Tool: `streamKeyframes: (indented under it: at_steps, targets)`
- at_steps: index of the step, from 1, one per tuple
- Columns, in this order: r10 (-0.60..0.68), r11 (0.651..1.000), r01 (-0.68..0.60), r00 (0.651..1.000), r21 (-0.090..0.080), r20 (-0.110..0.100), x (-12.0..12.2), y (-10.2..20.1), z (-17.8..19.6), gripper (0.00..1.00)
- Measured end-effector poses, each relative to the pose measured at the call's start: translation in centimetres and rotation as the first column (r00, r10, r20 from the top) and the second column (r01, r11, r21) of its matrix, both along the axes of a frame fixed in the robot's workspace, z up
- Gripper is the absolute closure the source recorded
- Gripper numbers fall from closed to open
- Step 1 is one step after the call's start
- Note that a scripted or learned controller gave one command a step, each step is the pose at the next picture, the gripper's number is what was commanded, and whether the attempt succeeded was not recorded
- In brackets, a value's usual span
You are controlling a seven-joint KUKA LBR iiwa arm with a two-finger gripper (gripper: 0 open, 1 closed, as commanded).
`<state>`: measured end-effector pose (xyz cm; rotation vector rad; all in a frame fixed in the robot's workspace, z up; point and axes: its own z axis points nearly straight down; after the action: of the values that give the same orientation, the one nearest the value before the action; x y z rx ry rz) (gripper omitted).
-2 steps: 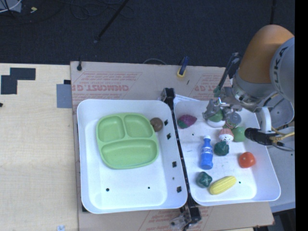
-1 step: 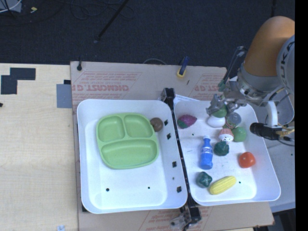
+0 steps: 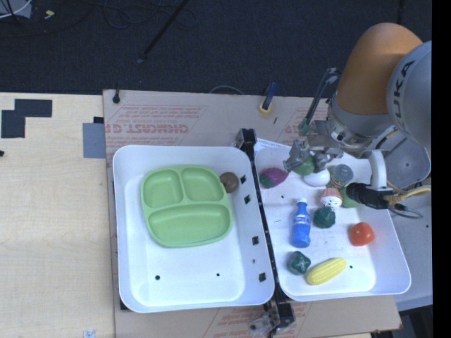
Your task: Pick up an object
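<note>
arm (image 3: 394, 76) cut off at the right edge of the frame, green thing (image 3: 304, 166) half hidden under the gripper (image 3: 310, 162), fingers too blurry to tell

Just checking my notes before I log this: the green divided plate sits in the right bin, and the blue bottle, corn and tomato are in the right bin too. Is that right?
Not quite. The camera view shows the green divided plate in the left bin, not the right one. The rest stands: the blue bottle, the corn and the tomato lie in the right bin.
</note>
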<state>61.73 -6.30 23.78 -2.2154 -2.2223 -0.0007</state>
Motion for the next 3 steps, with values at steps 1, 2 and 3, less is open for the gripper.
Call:
streamKeyframes:
  at_steps: [1, 2, 3]
  targets:
    - [0.000, 1.000, 0.000, 1.000, 0.000, -0.003, -2.3, 4.7, -0.4, 1.00]
    - [0.002, 1.000, -0.002, 1.000, -0.001, -0.003, -3.8, 10.3, -0.4, 1.00]
    - [-0.001, 1.000, 0.001, 1.000, -0.003, 0.000, -2.2, 11.6, -1.4, 1.00]
